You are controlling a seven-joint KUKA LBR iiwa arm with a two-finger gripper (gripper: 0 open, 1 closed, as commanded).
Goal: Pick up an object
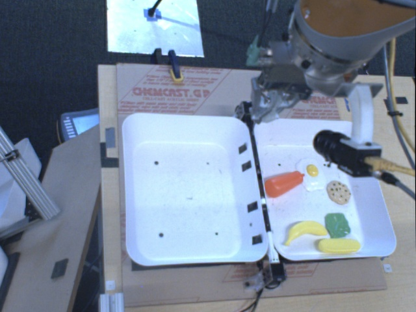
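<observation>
The right bin [383, 223] holds several toy foods. An orange carrot [284, 184] lies near the divider, with a fried egg [312, 173] and a round cookie [338, 192] to its right. Nearer the front are a yellow banana [305, 231], a green piece [337, 223] and a yellow oblong piece [338, 245]. My gripper [265, 108] hangs over the back left corner of the right bin, close to the divider and well behind the carrot. I see nothing held in it.
The left bin [130, 174] lies beside the right one, with a clipped divider [257, 187] between them. A black cylindrical device on a white bracket [341, 151] juts over the right bin's back. Cardboard [169, 91] lines the bench under both bins.
</observation>
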